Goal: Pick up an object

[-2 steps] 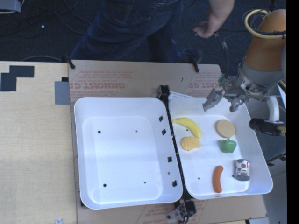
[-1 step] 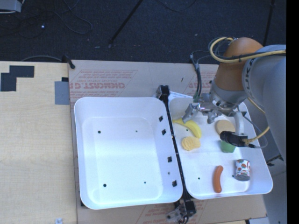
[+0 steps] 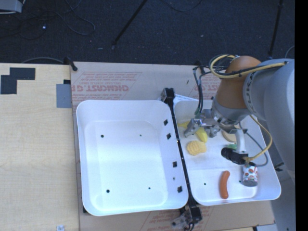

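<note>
Yellow item (image 3: 201, 134) part-hidden by gripper (image 3: 198, 126)

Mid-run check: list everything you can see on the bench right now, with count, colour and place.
left bin: 1, white, left half of the bench
right bin: 1, white, beside the left bin
sausage: 1, orange-red, near front of right bin
can: 1, white with red marks, right bin, right of the sausage
ridged yellow piece: 1, yellow, middle of right bin
small yellow piece: 1, yellow, just under the tool
arm: 1, grey with orange band, over right bin
tool: 1, grey, low over the yellow pieces
</note>
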`<state>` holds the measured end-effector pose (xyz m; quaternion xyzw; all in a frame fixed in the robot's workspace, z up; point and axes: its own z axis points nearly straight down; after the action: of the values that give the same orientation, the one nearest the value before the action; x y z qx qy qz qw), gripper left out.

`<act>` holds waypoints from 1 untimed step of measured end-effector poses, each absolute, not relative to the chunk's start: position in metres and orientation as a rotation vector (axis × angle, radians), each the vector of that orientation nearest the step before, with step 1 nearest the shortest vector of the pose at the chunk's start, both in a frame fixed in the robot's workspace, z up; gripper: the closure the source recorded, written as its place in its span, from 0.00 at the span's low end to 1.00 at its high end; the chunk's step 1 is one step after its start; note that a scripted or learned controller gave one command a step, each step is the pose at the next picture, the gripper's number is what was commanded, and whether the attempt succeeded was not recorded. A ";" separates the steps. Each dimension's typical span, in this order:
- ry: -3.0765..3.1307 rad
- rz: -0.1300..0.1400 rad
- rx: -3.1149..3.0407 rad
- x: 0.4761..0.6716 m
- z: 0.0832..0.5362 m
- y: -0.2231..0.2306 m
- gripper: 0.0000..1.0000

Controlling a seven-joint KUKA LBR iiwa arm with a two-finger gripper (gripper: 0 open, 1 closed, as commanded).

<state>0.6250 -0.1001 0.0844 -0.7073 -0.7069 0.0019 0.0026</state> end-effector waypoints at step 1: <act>-2.214 0.004 -2.224 0.626 0.097 -0.102 1.00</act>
<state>0.6260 -0.1017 0.0972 -0.7087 -0.7056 0.0014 0.0019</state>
